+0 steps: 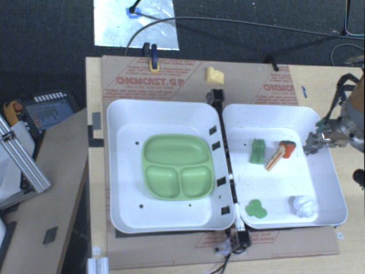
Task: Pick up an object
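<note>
Dark carpet surrounds a pale wooden counter (74,153) topped with a printed cardboard sheet (171,79), on which two shallow white bins sit side by side.

Inside the right bin (239,119), four small objects lie apart from one another. A green ridged block (258,151) rests near the bin's center left. Just to its right, a tilted orange stick with a red-orange cap (279,153) points toward the upper right. A flat green leaf-like piece (256,209) sits at the lower left of that bin, close to the divider, and a crumpled white object (302,205) lies in the lower right corner.

At the right edge of the bin, the tool (312,142) hangs above the rim, carried by the grey arm (351,127) entering from the right of the frame. It is near the orange stick but clear of it; nothing is seen between its tips, and whether they are spread or pressed together cannot be told at this size.

A light green divided tray (177,165) with three compartments occupies the middle of the left bin (122,124).

Beyond the bins, a small yellow block (215,75) rests on the cardboard at upper center, and a blue-and-yellow clamp (153,57) grips the sheet's top edge. A shiny metal plate (136,16) lies on the carpet at upper left. A handheld control pendant (48,116) sits at the far left.
</note>
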Controlling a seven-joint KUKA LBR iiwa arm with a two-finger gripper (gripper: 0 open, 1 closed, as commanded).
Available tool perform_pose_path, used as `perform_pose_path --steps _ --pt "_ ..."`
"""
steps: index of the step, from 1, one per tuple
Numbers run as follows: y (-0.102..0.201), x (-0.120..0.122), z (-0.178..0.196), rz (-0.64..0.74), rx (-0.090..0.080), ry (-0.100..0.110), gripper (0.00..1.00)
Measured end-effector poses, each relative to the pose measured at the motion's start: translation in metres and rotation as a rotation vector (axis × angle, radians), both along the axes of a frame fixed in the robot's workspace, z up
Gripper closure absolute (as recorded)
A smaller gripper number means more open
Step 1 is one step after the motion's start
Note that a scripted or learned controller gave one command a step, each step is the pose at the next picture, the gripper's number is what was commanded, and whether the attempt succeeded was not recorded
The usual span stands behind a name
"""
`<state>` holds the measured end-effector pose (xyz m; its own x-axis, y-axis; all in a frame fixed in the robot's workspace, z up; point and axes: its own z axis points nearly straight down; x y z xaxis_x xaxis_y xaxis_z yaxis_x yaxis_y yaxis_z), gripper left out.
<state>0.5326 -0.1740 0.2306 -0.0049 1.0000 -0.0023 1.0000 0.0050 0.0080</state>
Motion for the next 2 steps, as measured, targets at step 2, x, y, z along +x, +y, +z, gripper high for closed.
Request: perform_pose_path --steps 2 --pt "0.057 0.014 0.015 0.005 0.004 0.006 1.00"
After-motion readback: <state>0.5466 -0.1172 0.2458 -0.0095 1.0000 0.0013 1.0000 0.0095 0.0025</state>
